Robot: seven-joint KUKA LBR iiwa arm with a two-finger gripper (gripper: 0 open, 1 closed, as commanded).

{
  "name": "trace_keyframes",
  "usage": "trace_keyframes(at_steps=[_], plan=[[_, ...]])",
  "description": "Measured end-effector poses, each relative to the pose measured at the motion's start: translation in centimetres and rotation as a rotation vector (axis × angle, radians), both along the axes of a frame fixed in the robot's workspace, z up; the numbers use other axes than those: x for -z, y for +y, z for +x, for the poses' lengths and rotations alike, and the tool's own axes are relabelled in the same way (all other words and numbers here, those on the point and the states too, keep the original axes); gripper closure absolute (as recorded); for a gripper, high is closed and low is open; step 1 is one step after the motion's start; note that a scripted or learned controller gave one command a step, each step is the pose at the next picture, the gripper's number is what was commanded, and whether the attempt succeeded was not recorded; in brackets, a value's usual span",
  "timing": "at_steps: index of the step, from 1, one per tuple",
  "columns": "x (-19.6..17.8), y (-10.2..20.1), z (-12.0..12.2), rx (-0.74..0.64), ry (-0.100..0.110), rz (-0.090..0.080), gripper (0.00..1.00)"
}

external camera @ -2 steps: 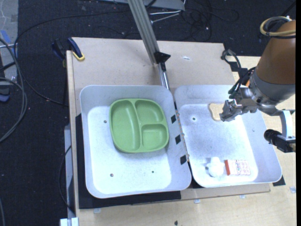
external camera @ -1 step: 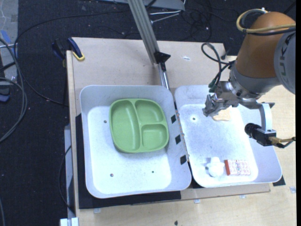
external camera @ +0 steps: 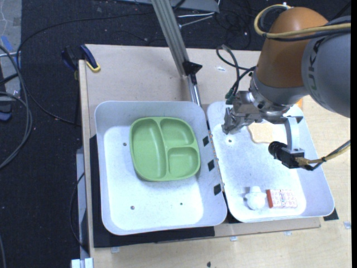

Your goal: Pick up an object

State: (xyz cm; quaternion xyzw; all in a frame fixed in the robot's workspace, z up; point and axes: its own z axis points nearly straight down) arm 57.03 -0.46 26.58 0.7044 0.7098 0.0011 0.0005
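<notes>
A pale wooden bench (external camera: 139,77) bears two shallow white bins, left (external camera: 111,205) and right (external camera: 312,194), side by side.

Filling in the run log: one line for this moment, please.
arm: over right bin | gripper: near its far-left corner | green tray: left bin | white object, red packet: right bin, near edge

Arm (external camera: 329,66): smooth grey casing with a rounded orange band (external camera: 290,43) above the wrist; dark lettering partly visible on the grey shell; a yellowish cable (external camera: 273,13) loops over the orange band; a second yellowish cable (external camera: 334,152) runs to a small black fitting (external camera: 284,152); wrist (external camera: 268,102) of bare grey metal with dark wires; gripper (external camera: 230,124) grey metal.
</notes>
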Motion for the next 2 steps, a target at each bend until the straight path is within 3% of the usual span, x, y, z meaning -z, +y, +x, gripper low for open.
trace_keyframes(at_steps=[2], plan=[[3.0,9.8,0.8,0.001,0.003,-0.001,1.00]])
